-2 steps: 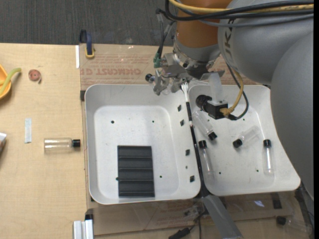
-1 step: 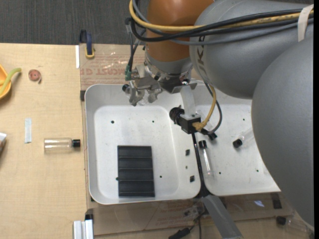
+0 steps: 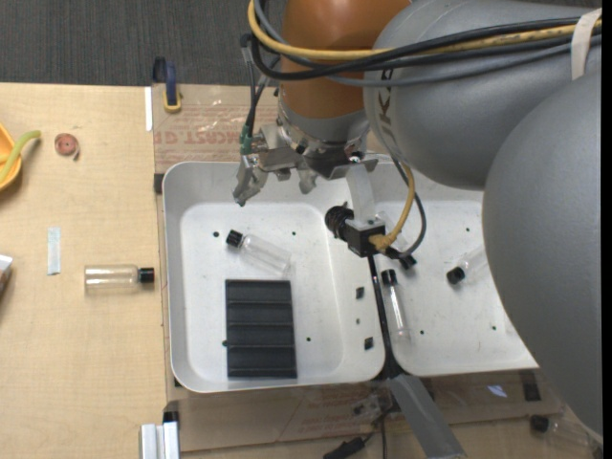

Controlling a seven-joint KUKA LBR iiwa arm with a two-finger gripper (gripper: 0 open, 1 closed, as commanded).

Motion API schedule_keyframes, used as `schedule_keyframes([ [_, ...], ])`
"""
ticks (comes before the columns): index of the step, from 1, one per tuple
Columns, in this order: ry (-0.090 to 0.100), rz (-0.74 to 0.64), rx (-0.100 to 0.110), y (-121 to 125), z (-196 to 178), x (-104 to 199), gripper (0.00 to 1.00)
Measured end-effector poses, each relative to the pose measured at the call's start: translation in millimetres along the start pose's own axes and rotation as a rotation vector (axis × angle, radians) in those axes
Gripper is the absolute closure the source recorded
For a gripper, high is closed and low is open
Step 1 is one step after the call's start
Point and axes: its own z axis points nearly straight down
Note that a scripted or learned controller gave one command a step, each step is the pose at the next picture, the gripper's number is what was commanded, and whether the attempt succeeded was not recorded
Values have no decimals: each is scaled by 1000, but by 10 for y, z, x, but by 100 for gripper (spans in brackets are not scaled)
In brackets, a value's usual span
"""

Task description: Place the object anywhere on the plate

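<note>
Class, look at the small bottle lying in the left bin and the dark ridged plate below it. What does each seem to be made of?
The small bottle looks like clear glass or plastic, since the white bin shows through its body; its cap is black, probably plastic. The ridged plate looks like matte black plastic or rubber: dull, with raised bars across it. The view cannot settle either.

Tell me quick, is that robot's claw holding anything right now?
Gripper: hangs above the far end of the left bin, nothing seen between its fingers; open or closed cannot be told from this angle.
</note>
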Motion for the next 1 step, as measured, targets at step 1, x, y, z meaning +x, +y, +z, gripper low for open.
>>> schedule_keyframes([
  [1,0,-19,-3,-598,-637,-624,0],
])
